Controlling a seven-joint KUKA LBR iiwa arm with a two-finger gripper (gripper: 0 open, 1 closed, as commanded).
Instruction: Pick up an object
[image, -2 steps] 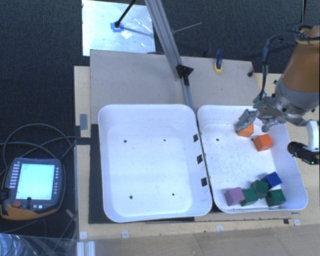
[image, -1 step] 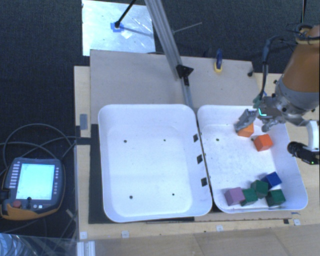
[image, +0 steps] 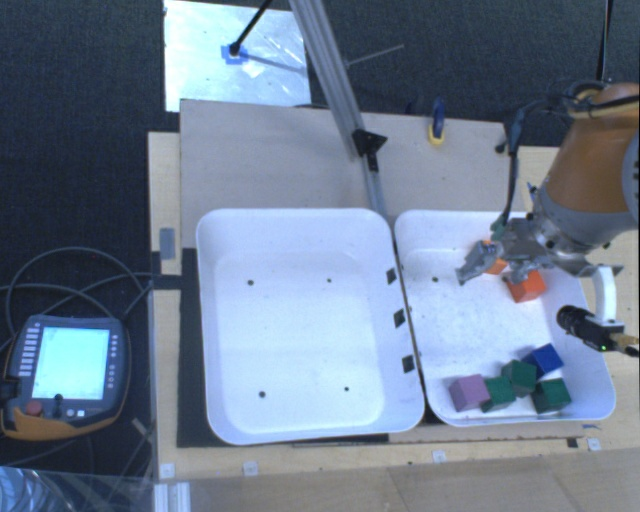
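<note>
My gripper (image: 497, 272) hangs over the upper part of the right bin (image: 440, 300), open, with its fingers spread and nothing seen between them. An orange block (image: 529, 287) lies just right of and below the fingers, close to the right one; whether they touch is unclear. In the bin's near right corner sits a cluster of blocks: a purple one (image: 466, 392), a green one (image: 498, 392), a second green one (image: 519, 375), a third green one (image: 550, 397) and a blue one (image: 545, 358).
The left bin (image: 300, 330) adjoins the right one along a shared rim. A slanted metal pole (image: 340, 90) crosses the back of the bench. A teach pendant (image: 62, 375) with cables lies off the bench at the left.
</note>
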